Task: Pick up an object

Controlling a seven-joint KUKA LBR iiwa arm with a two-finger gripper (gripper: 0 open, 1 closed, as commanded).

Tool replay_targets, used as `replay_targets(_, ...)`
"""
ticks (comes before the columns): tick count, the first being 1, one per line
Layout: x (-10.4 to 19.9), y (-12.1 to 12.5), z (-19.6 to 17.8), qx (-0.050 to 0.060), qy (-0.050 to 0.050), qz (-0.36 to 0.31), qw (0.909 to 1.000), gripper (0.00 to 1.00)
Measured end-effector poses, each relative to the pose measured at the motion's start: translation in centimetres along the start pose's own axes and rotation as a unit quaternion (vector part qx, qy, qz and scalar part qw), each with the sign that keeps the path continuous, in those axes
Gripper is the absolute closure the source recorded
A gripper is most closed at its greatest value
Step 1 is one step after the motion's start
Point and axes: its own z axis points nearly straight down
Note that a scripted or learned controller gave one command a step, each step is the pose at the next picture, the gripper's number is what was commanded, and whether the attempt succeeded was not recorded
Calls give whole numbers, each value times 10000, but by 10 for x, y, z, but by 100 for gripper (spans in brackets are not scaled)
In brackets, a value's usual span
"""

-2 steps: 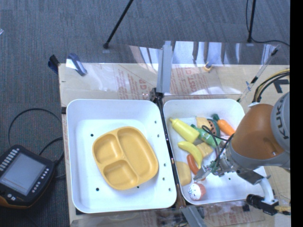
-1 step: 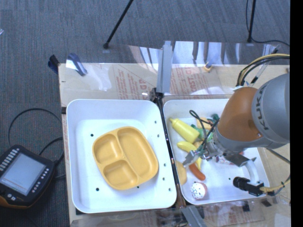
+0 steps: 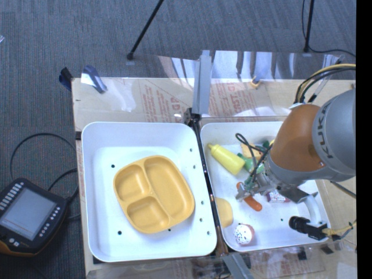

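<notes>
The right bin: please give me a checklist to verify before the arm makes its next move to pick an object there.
1. End effector is over the right bin: ok.
2. Something is near it to pick: ok, the small orange-red piece lies just below it and the yellow bottle beside it.
3. An object is already between the fingers: cannot tell, the wrist and clutter hide them.
4. Path down is free of neighbours: not ok, green pieces crowd the end effector.
5. The white speckled ball and the yellow round object sit apart from the arm: ok.
6. The yellow divided plate in the left bin is out of the way: ok.
</notes>
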Motion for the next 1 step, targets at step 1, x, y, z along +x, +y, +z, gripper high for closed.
replay_targets(1, 45, 49, -94, -52, -25, -161, 9999, 100)
